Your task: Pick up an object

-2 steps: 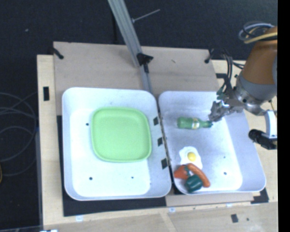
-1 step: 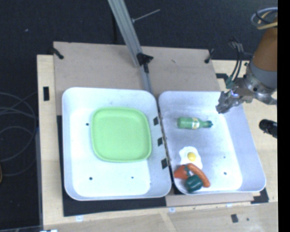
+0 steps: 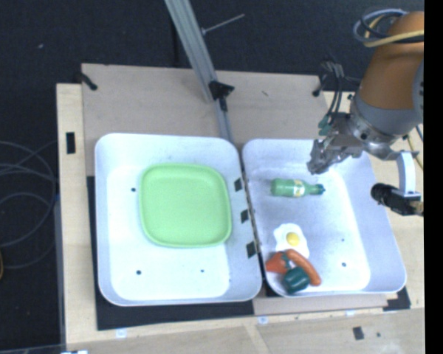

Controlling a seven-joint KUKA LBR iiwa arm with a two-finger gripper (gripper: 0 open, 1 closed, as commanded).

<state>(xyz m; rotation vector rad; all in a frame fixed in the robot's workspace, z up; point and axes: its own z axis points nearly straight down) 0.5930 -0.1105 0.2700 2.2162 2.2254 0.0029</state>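
1. Left bin (image 3: 118, 271) holds a green plate (image 3: 184, 204).
2. Right bin (image 3: 369, 249) holds a green bottle (image 3: 296, 189) near its far edge; fried egg (image 3: 291, 237), carrot (image 3: 298, 260) and pepper (image 3: 296, 279) at its near edge.
3. Claw (image 3: 319, 164) hangs just above the bottle; whether its tips are apart, I cannot tell.

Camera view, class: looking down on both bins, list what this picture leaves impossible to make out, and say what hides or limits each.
- Gripper: small and dark, so the state of its tip is unreadable.
- Green bottle: label too small and blurred to read.
- Toy food pile by the fried egg: pieces overlap, so separate items are unclear.
- Arm: cut off by the view's right side.
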